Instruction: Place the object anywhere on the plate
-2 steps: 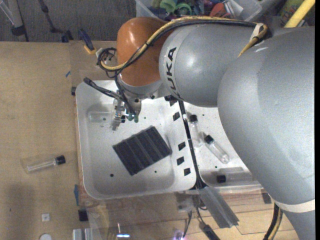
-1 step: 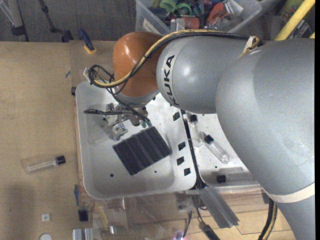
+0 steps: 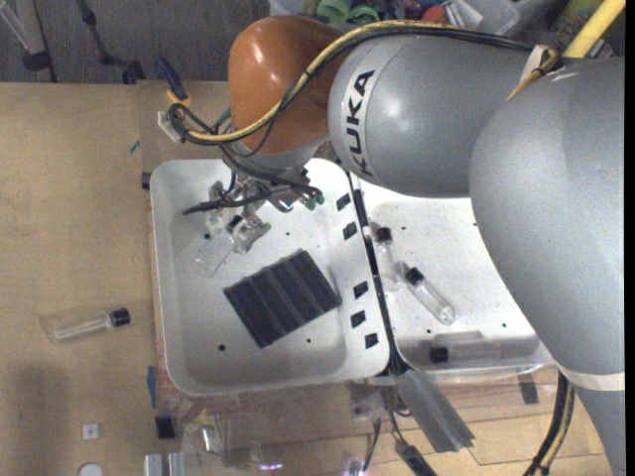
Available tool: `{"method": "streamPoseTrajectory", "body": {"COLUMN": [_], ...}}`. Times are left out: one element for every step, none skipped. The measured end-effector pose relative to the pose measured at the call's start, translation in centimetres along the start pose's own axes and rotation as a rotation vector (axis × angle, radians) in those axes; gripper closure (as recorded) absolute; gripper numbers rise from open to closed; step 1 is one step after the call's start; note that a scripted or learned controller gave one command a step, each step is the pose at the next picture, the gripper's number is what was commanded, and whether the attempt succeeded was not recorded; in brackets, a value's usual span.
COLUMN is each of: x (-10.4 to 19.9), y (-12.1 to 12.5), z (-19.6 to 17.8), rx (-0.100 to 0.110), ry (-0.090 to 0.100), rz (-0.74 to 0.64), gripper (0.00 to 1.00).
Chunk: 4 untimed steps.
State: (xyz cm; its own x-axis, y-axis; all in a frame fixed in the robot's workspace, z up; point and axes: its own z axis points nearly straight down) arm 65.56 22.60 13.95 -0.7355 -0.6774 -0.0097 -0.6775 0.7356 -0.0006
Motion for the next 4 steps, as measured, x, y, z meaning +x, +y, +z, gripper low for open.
{"method": "streamPoseTrajectory", "body": {"x": [0.0, -0.1, 0.1, 6.2], "y": [-1.7, -1.6, -1.6, 0.2], "z": [5.3, 0.0, 5.3, 4.4], "rx": [-0.002, -0.002, -0.007, 0.008], "ry": [0.003, -0.001, 0.001, -0.009], "rz": [-0.371, -0.680, -1.177, -1.541], "gripper": [1.00, 1.00, 1.00, 1.00]}}
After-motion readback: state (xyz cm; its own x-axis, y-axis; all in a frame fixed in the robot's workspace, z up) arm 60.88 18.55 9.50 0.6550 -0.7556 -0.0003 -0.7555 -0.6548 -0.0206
